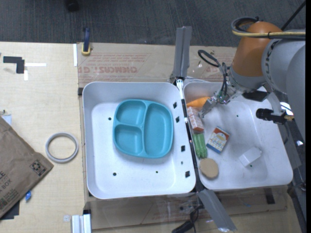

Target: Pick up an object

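Since the bins sit side by side on the bench point(39, 101), we log them from the front edge back.

Front: a roll of tape point(49, 147) lies on the bench, left of the left bin point(97, 178), well apart from the work. That bin carries a teal divided plate point(144, 128), lying flat near its middle.

Right bin point(272, 181), front to back: a tan disc point(209, 168), a green stick point(199, 144), a small printed box point(218, 140), a white block point(250, 156), a red-and-white packet point(195, 119), and an orange object point(198, 102). Most crowd the divider wall, probably because they slid there.

Likely target: the packet or the orange object, both in the far left corner of the right bin. The packet's long axis runs front to back along the divider, as does the green stick's. The orange object lies crosswise, pointing towards the divider.

Gripper point(210, 105): reaching down at a slant from the right, just beside the orange object and the packet's far end. Whether it is released or clenched we cannot tell, and nothing visibly sits in it. We judge the grasp not yet made.
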Robot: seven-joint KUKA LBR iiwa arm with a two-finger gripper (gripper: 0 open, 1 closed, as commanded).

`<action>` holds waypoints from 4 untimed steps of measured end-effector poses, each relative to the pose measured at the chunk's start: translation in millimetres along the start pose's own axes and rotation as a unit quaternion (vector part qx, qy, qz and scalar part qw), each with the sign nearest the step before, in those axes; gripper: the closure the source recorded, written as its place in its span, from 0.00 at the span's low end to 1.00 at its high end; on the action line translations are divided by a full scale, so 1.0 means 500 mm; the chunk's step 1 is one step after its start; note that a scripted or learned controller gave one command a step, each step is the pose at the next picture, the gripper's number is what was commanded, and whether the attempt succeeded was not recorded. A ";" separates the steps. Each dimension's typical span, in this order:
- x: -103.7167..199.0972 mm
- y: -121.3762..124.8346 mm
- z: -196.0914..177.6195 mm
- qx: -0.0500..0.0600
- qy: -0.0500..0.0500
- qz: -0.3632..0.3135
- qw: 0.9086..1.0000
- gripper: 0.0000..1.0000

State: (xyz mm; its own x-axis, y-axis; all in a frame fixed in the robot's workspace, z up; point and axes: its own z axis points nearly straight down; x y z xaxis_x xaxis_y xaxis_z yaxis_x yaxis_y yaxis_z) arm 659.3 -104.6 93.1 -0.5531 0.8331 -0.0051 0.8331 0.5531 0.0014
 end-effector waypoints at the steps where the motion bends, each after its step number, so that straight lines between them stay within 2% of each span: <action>1: -0.002 0.000 -0.020 -0.001 -0.001 0.000 1.000 1.00; 2: 0.079 -0.138 0.003 0.001 0.003 0.128 0.992 1.00; 3: 0.078 -0.139 0.002 0.001 0.002 0.128 0.992 0.00; 4: -0.001 -0.036 0.008 0.011 0.009 0.056 0.998 0.00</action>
State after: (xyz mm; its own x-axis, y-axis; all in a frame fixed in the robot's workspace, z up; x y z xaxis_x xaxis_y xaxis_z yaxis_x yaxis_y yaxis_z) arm 644.9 -115.0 89.0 -0.4557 0.8901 0.0110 0.8898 0.4558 -0.0203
